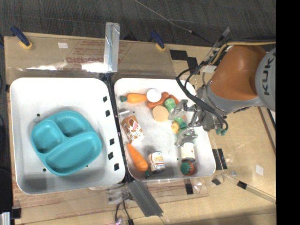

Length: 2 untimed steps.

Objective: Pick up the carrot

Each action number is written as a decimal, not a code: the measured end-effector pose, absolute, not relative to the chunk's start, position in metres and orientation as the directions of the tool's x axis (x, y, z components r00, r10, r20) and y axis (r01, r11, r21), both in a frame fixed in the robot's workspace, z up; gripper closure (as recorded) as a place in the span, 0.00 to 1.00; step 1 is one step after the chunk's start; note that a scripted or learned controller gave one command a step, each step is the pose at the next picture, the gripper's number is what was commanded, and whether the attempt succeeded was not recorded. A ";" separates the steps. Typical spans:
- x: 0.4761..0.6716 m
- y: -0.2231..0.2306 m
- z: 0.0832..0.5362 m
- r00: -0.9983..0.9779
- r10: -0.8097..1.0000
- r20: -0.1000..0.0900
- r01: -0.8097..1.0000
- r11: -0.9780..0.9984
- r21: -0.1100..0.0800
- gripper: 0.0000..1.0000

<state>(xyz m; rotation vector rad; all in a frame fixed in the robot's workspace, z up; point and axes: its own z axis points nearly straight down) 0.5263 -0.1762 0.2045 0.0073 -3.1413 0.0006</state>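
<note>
Two carrots lie in the right bin (206, 161). One carrot (137, 98) rests along the far wall, its green end pointing left. The other carrot (137, 157) lies at the near left corner, its green tip toward the front wall. My gripper (184, 122) hangs over the right half of this bin, well right of both carrots. Its fingers (183, 106) stand spread, open, with a small yellow-green toy (177, 124) lying between them on the bin floor. Neither carrot is touched.
Around the gripper sit a white ball (153, 95), a tan disc (161, 114), a white bottle (188, 150) and a red fruit (187, 168). A small carton (132, 128) and a can (157, 161) flank the near carrot. A teal divided plate (65, 142) fills the left bin (18, 93).
</note>
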 end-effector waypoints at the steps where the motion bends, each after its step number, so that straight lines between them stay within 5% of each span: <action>1: 0.554 -0.209 0.096 -0.997 0.082 0.004 0.082 0.997 0.001 0.00; 2: 0.580 -0.190 0.094 -0.974 -0.226 -0.005 -0.226 0.974 -0.002 0.00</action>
